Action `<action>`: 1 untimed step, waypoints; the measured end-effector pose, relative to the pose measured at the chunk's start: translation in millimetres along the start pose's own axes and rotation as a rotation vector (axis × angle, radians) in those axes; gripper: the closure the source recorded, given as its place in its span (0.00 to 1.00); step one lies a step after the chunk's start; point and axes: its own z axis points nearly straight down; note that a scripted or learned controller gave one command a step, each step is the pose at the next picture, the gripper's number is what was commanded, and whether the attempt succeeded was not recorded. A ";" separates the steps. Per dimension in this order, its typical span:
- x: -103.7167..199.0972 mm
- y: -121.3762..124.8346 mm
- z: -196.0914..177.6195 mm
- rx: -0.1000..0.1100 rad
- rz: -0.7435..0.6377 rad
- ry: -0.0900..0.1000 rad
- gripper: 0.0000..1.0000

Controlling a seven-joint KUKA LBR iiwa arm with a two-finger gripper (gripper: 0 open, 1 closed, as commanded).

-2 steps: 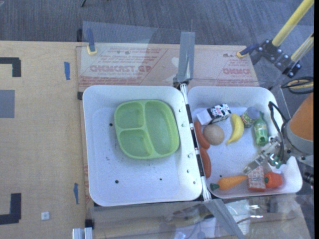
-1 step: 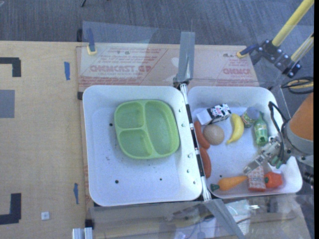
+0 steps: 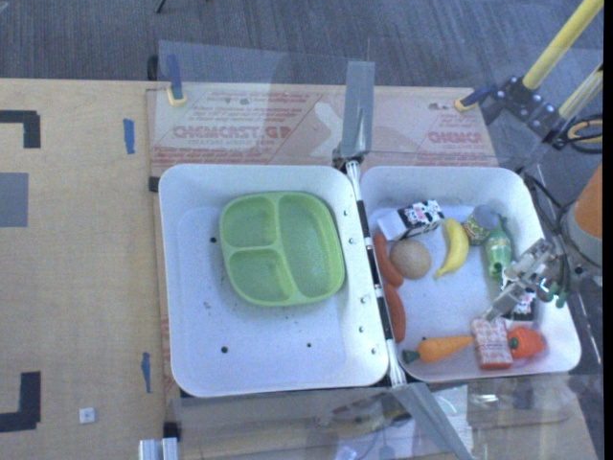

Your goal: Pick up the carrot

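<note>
Two fingers of the gripper (image 3: 514, 290) hang over the right bin (image 3: 546, 220) near its right wall; whether they are parted cannot be told. Below-left, the carrot (image 3: 440, 349) lies along the front wall, beside a pink carton (image 3: 491, 343).

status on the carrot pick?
Gripper over right bin, right side. Carrot loose at front wall, not held. Pink box at its tip.
</note>
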 end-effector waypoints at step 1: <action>19.4 12.5 49.4 -0.017 0.369 -0.011 0.00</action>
